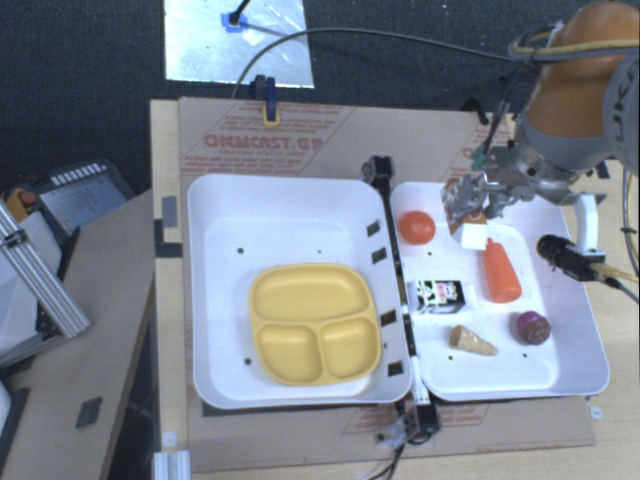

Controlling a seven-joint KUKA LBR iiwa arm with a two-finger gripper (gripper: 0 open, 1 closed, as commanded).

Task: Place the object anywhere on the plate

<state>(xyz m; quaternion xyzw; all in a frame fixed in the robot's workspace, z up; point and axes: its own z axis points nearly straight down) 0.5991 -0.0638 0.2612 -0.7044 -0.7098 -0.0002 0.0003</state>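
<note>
A yellow three-compartment plate [313, 324] lies in the left bin [230, 218]. The right bin [575, 368] holds a red-orange ball [417, 227], an orange carrot-like piece [499, 271], a small white block [474, 235], a black-and-white packet [439, 294], a tan wedge [471, 341] and a dark purple round fruit [531, 327]. My gripper [472, 208] hangs low over the far part of the right bin, just above the white block and to the right of the red ball. Its fingertips blend into the clutter beneath them.
A black divider [392, 268] runs between the two bins. A black cylindrical part [562, 253] sticks out from the arm over the right bin's right side. Grey equipment [60, 228] sits off the bench at left. A shiny sheet [238, 28] lies at the back.
</note>
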